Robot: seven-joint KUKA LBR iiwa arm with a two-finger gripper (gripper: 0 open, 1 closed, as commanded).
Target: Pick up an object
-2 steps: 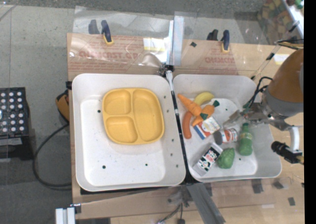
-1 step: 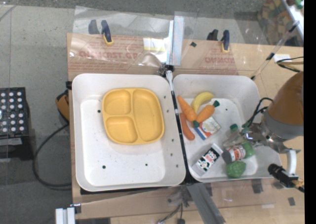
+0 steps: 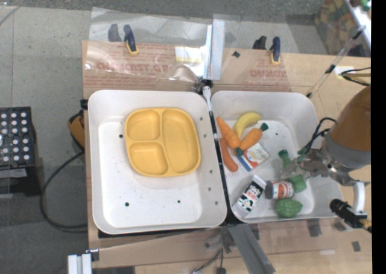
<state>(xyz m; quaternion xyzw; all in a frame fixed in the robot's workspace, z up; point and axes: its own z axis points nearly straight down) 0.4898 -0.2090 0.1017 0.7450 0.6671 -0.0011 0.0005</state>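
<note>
The right bin (image 3: 301, 105) holds several small things. A yellow banana (image 3: 246, 122) lies by two orange carrots (image 3: 227, 133) (image 3: 251, 139), with a third carrot (image 3: 229, 159) lower down. There is a small white card with red and blue (image 3: 256, 154), a black-and-white carton (image 3: 249, 197), a red-labelled can (image 3: 279, 191) lying on its side, a green lumpy toy (image 3: 288, 207) and a small green bottle (image 3: 283, 157). My gripper (image 3: 300, 168) reaches in from the right, low over the bin, just right of the green bottle and above the can. Nothing shows held in it.
The left bin (image 3: 108, 194) carries a yellow divided plate (image 3: 163, 141). A metal divider (image 3: 215, 146) runs between the bins. Clamps (image 3: 128, 37) (image 3: 275, 48) sit on the board behind. The arm's orange and grey body (image 3: 356, 134) overhangs the right bin's right edge.
</note>
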